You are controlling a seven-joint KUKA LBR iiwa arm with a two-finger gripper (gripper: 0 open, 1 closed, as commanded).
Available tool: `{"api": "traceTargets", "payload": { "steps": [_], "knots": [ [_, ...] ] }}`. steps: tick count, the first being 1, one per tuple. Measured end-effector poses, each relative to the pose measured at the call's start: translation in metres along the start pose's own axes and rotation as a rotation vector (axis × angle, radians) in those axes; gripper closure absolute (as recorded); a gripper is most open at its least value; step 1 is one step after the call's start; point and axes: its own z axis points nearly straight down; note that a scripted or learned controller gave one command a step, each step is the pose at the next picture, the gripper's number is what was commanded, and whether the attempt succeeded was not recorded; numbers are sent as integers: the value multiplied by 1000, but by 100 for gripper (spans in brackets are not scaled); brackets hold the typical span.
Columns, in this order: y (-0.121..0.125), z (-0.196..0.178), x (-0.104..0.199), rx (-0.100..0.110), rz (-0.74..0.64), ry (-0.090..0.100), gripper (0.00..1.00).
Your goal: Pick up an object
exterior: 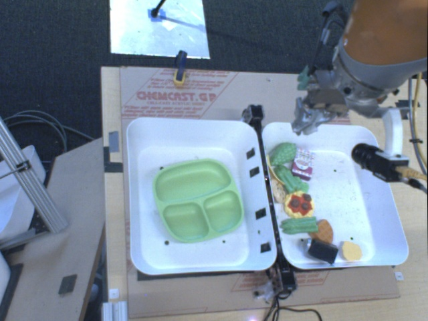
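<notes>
Gripper (pixel 306 124): it hangs over the far edge of the right bin, fingers pointing down; if they are apart or together I cannot tell, and nothing is seen between them.
Right bin (pixel 374 199): it keeps all the loose toy pieces, pushed along its left wall, so I judge this is the place where the arm must pick.
Near pieces: one black block (pixel 323 251), one pale yellow disc (pixel 351 251), one brown biscuit-like piece (pixel 324 231), one green pod (pixel 298 225).
Middle pieces: one small pizza (pixel 299 204) with red dots, one green vegetable (pixel 289 178) just beside it.
Far pieces: one leafy green piece (pixel 282 154) and one white packet (pixel 303 163) with dark red print, the nearest things to the fingers, so probably the easiest target.
Left bin (pixel 200 131): it has one green divided tray (pixel 198 199) with three compartments, nothing inside them.
Bins counted: two, side by side, joined in the middle by black clips (pixel 254 172).
Behind the bench: one shiny metal sheet (pixel 159 17) lies on the dark floor.
</notes>
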Motion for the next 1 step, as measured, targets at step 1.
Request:
{"api": "traceTargets", "payload": {
  "steps": [1],
  "knots": [
    [-54, -133, -37, -12, 10, 1, 100]
  ]
}}
